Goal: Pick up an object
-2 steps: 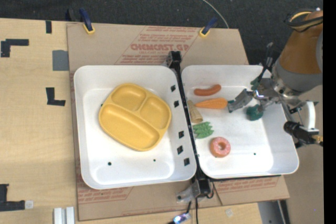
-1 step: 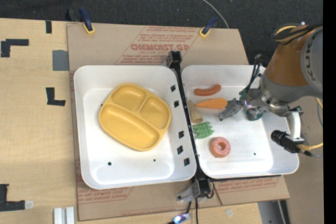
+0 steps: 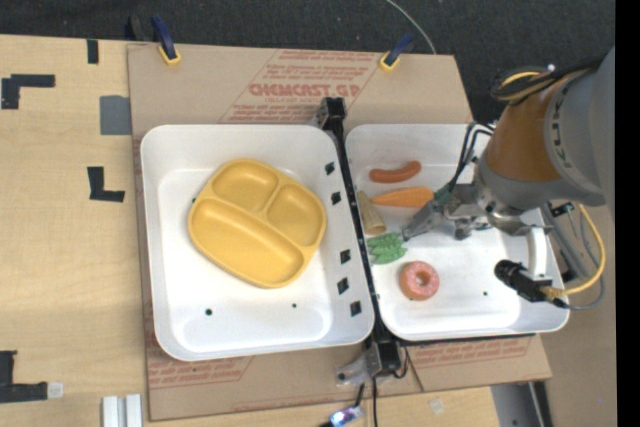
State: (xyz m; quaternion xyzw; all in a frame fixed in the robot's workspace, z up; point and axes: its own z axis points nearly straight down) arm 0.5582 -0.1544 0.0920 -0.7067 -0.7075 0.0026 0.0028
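A grey arm with an orange band reaches in from the right over the right bin (image 3: 520, 315), its wrist bent so the tool (image 3: 412, 227) points left and down toward the bin's left side. How far the tool is spread cannot be told from this angle, and nothing is seen gripped in it.

The tool tip sits just beside a green leafy piece (image 3: 386, 248), below an orange carrot (image 3: 402, 198) and a reddish sausage (image 3: 395, 173). A pale yellow piece (image 3: 373, 218) lies against the divider between the bins. A pink frosted doughnut (image 3: 419, 280) rests alone near the bin's front, apart from the others, with bare white floor to its right.

The left bin (image 3: 165, 315) holds a yellow sectioned plate (image 3: 257, 221), tilted, with bare floor all round it. Both bins sit on a cardboard sheet (image 3: 300, 85) on the desk (image 3: 60, 215).
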